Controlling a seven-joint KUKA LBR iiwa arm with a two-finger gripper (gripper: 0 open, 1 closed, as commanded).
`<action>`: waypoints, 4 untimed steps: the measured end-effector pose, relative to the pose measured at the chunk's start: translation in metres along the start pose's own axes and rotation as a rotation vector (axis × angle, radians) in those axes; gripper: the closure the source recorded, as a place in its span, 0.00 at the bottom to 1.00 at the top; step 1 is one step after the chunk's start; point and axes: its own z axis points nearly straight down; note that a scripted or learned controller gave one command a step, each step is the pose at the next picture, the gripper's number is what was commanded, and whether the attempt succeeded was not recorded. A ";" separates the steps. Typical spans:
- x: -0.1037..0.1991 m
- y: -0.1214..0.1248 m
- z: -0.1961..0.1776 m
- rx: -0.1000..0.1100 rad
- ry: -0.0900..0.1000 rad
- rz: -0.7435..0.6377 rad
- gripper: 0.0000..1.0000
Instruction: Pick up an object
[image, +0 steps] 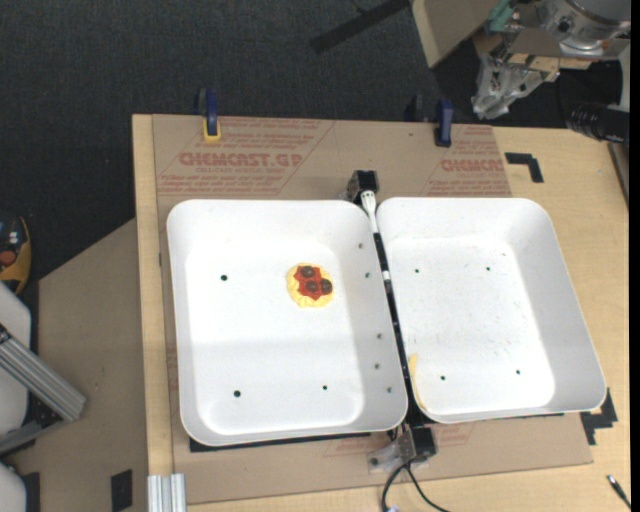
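- The gripper (497, 90) sits in the upper right of the frame, above the far edge of the bench and outside both bins.
- Whether the gripper is open or closed cannot be told: it is small and pale against the dark floor, and nothing visible sits in it.
- The arm's grey wrist (590, 25) enters at the top right corner, just beside a tan box-like shape (455, 25) at the top edge.
- The left bin (200, 380) fills the centre-left of the frame; it is shallow, white, with rounded corners.
- A small yellow object with red and dark patches (311, 285) lies flat in the left bin, a little above and right of that bin's middle, well apart from the gripper.
- The right bin (560, 300) lies just beside the left one, their inner rims touching along a dark strip (385, 290) that runs down the middle.
- Both bins rest on a brown board (160, 180) printed with red lettering near its far edge.
- Two blue clamps hold the board's far edge: one (209, 108) at upper left, one (443, 120) at upper centre-right.
- A black cable (400, 490) trails off the bottom edge below the bins' junction.
- A piece of metal rail (40, 378) lies at the lower left, off the board.
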 end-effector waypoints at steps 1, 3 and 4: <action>0.072 -0.006 0.089 0.034 0.005 -0.002 1.00; 0.109 -0.004 0.071 0.015 0.003 0.004 1.00; 0.166 -0.008 0.150 0.033 0.003 0.000 1.00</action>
